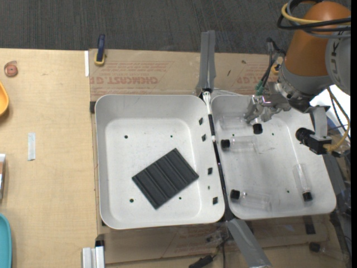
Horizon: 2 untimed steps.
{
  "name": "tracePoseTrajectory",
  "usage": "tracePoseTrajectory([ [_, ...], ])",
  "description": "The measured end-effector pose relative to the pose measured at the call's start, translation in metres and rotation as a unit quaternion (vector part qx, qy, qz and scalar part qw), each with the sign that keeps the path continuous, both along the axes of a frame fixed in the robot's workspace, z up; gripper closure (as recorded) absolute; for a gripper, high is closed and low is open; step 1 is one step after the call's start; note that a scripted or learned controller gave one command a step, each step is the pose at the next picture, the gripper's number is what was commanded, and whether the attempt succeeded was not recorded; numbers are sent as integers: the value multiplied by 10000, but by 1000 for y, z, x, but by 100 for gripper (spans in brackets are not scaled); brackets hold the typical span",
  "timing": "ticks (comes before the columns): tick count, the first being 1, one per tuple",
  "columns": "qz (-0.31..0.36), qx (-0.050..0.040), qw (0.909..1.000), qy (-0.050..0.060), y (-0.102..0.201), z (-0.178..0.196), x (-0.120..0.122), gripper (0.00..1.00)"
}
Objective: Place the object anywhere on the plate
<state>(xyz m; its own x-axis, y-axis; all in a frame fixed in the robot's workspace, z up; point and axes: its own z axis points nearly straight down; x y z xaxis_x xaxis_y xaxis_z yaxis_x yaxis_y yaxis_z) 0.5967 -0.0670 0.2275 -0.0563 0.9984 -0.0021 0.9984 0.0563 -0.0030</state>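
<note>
A dark grey ribbed plate (165,178) lies at a slant on the floor of the left bin (111,149). Several clear tubes with black caps lie in the right bin (321,202): one near its left wall (239,144), one at the front (252,198), one at the right (302,179). My gripper (256,114) hangs over the back of the right bin, far from the plate. Just below its tip sits a small black cap (257,128). Whether that cap is touching the gripper is unclear.
A raised divider (214,149) separates the two bins. Cardboard (145,74) lies behind them, with a blue-handled clamp (100,49) at its back edge. A black cable fitting (310,138) hangs from the arm over the right bin's right side.
</note>
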Motion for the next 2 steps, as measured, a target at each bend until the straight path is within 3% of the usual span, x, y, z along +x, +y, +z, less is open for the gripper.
tracePoseTrajectory([
  [1,-507,3,9987,11,66,-38,-6,100],
  [2,-229,3,9997,6,130,-33,-53,100],
])
